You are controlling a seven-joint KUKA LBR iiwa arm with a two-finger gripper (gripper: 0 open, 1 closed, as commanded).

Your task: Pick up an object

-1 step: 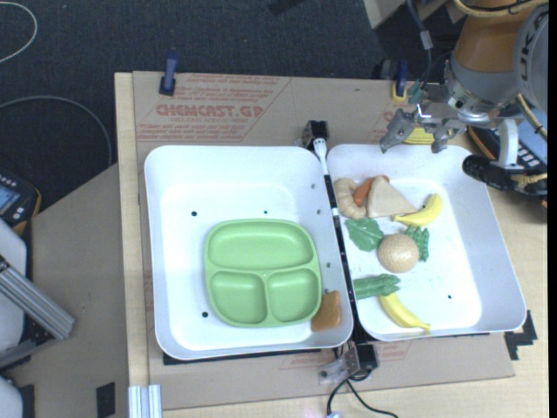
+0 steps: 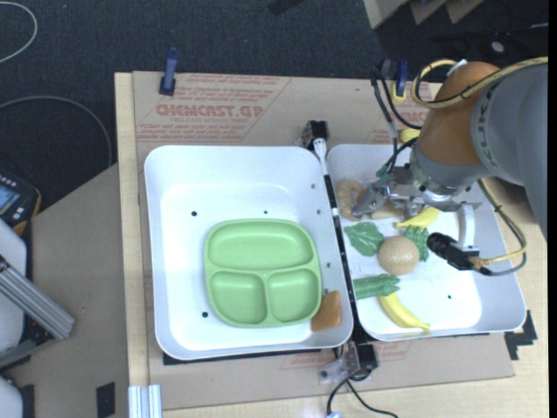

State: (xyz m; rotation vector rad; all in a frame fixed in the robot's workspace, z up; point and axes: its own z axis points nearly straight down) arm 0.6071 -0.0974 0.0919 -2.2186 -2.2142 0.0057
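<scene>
One banana [image 2: 403,312] lower right (likely light, stiff plastic): grip mid-body. Claw [image 2: 390,197] state: cannot tell.

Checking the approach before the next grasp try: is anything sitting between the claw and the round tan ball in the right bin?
Nothing visible blocks it. The claw is just above the tan ball; green leafy pieces flank the ball, not cover it.

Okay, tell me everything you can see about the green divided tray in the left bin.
The green divided tray is pale green, looks like smooth plastic, with rounded corners. It has three compartments: one long one at the far side, two smaller ones nearer the camera. It lies flat, right way up, on the floor of the left bin. A small brown object sits against its near right corner.
</scene>
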